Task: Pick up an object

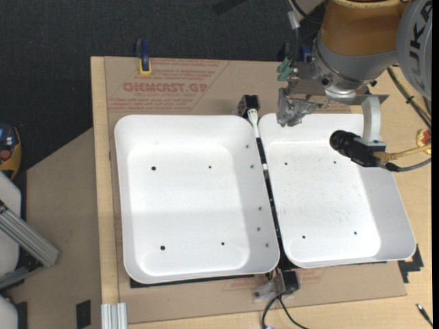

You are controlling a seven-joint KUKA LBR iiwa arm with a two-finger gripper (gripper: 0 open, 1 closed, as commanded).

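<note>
No object to pick shows on either white floor. The gripper (291, 114) hangs over the far edge of the right bin (384, 204), near the seam with the left bin (137, 184), and nothing sits between its fingers; whether they are spread or closed, I cannot tell. Above it, the orange band (357, 12) of the arm (418, 26) fills the upper right corner. A blue clamp (144, 55) grips the board's (103, 115) far edge.

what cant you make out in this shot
- Gripper, camera view: small and blurred, so its finger state and any load are unclear.
- Far rim of the right bin: covered by the arm.
- Arm's upper part: cut off by the top edge.
- Printed board: lettering partly legible.
</note>
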